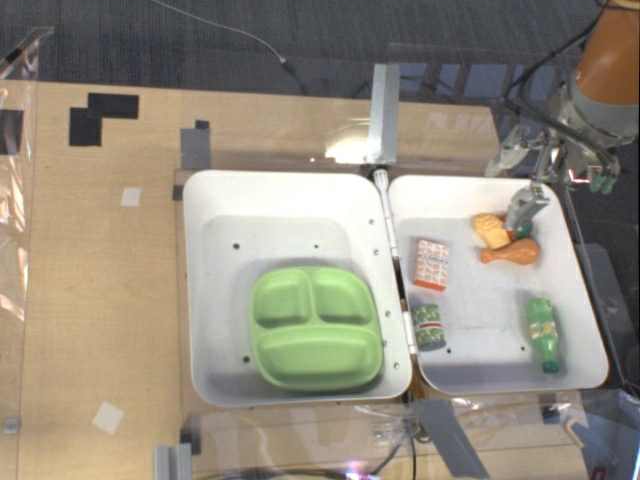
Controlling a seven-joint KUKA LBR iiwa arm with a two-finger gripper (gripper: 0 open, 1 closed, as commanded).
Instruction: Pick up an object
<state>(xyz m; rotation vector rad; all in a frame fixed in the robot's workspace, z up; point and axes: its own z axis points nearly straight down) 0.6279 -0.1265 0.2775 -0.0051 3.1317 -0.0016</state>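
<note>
currently the gripper hangs over the drumstick and cracker; finger state: cannot tell. risk: the 2 items touch, so a descent could nudge both and grip neither.

Two white bins sit here: one green tray left of the divider, and right of it one carton, one can, one bottle, one drumstick, one cracker.

Lime-green tray, green bottle, orange drumstick, red-and-white patterned box, both bins white.
</note>
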